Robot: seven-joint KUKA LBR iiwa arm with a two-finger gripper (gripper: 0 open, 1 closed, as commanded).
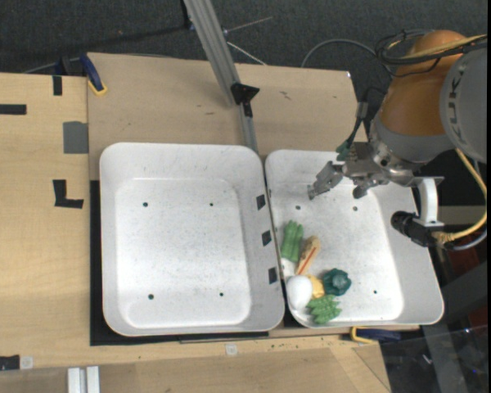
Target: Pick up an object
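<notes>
My gripper hangs over the back part of the right bin, its two fingers spread apart with nothing between them. A cluster of small objects lies at the bin's front left: a green ribbed piece, an orange stick, a white ball, a dark teal round object and a light green lumpy piece. The gripper stands well behind and above this cluster, touching none of it.
The left bin sits beside the right one, sharing a middle rim with black clips. A grey metal post slants in from the top. Cables and a white fitting hang at the arm's right.
</notes>
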